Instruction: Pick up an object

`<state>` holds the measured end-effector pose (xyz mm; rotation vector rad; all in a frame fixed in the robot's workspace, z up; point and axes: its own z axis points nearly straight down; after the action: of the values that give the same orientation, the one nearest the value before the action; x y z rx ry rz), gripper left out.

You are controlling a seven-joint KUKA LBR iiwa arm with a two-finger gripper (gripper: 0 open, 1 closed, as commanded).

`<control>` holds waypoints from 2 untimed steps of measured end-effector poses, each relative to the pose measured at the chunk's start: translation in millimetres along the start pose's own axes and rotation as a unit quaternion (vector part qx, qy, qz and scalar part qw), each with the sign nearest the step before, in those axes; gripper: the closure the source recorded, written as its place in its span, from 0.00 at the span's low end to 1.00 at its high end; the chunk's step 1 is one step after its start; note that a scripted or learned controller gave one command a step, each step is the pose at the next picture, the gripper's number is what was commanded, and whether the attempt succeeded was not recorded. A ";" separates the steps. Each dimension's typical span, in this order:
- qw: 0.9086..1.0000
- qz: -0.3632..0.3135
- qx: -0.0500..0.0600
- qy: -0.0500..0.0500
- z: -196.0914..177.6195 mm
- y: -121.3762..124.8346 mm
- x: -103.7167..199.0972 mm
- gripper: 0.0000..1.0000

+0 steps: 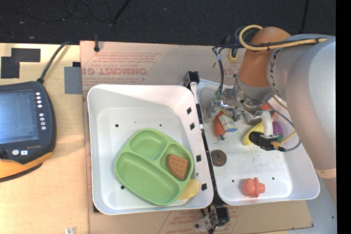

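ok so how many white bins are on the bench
2: the left bin holds a green plate; the right bin lies beneath the arm.

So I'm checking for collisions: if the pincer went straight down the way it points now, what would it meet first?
Most likely the small orange-and-white object in the right white bin, directly below the pincer. Depth is hard to judge from this slanted view, so it may instead reach the bin floor beside it.

A light green plastic divided plate (145, 170) carries a brown grid-patterned waffle (177, 165); nearby lie a dark brown round cookie (219, 158) and a coral-pink rounded toy (253, 187).
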<state>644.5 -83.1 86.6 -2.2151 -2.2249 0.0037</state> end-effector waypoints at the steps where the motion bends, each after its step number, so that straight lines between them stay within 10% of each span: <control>1: 1.000 -0.001 0.000 0.000 0.0 0.1 0.0 0.00; 2: 1.000 -0.002 0.000 0.000 0.0 0.1 -0.1 0.00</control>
<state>644.7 -83.2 86.6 -2.2117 -2.2284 0.0040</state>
